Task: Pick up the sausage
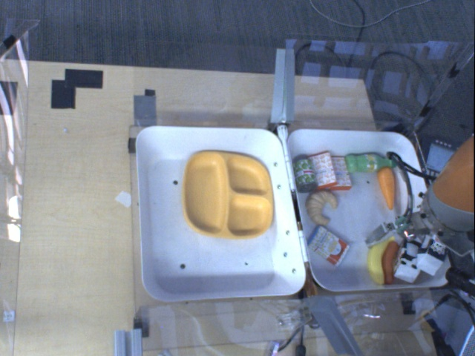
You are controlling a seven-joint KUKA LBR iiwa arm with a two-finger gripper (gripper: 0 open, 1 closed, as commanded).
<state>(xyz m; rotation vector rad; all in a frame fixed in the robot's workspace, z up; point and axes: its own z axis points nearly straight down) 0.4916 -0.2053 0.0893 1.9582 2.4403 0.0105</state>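
The left bin (159,221) carries a yellow divided tray (226,193) near its centre. In the right bin (355,279), a croissant (321,205) and a small packet (328,244) lie toward the left edge, and a carrot (387,187) toward the back right. The sausage (390,258) sits at the front right corner, touching a yellow piece (377,262). The gripper (413,256) hangs just beside it; whether its claw is spread or pinching, I cannot tell. The risk: crowding against the bin wall could make it grab the yellow piece or slip off.
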